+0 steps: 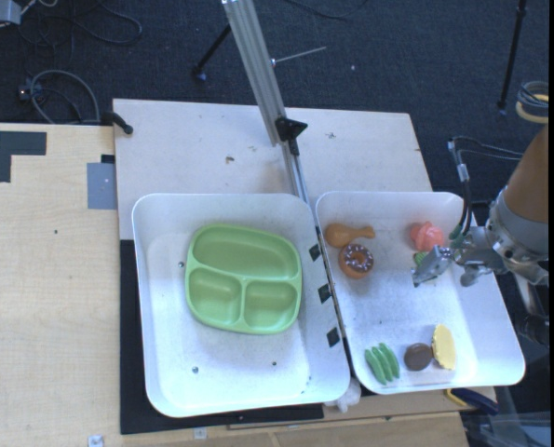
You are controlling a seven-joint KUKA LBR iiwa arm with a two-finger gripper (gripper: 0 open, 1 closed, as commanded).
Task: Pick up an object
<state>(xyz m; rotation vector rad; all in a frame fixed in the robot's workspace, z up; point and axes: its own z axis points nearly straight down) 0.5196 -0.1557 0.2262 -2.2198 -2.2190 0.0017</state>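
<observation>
Dark carpeted floor (pixel 398 54), cables | pale tabletop (pixel 211 147), two white bins | claw (pixel 433 266) over right bin (pixel 388 315), grip state unclear | red toy (pixel 425 235) just behind claw

Table (pixel 211 142): pale top, scuffed, over a black base panel. Directly on it: left white bin (pixel 155 343), taken as landmark; right white bin (pixel 486 338) just beside it, rims touching; slanted metal rail (pixel 258 63) behind it, ending at a black bracket (pixel 289 129).
</observation>
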